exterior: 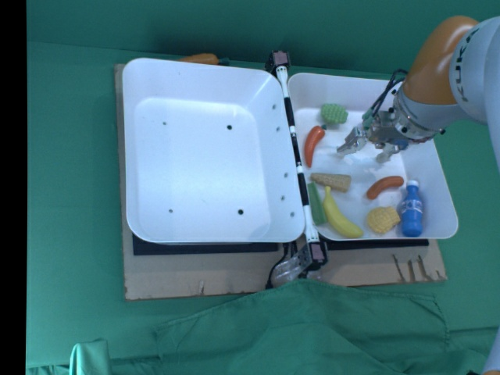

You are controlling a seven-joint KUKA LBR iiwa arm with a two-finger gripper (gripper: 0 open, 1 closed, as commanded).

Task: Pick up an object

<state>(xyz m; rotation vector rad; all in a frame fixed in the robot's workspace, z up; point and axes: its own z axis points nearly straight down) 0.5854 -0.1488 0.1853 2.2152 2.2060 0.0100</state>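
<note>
Crowding is the main risk in the right-hand shallow white plastic bin (437,180). From its left side run a red toy chilli (312,144), a green knobbly toy vegetable (333,114), a tan cone-shaped toy (331,181) and a yellow plastic banana (341,217); a descent between them could nudge one aside or pinch two together. Further right, the gripper (367,144) hovers over bare bin floor, jaws spread and holding nothing. The grey arm with its orange band (437,57) slants in from the upper right, wrist tilted downward.

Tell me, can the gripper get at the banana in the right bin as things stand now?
Probably yes. The gripper hovers over the right bin, and the banana lies uncovered near the front, though a green piece lies close beside it.
</note>
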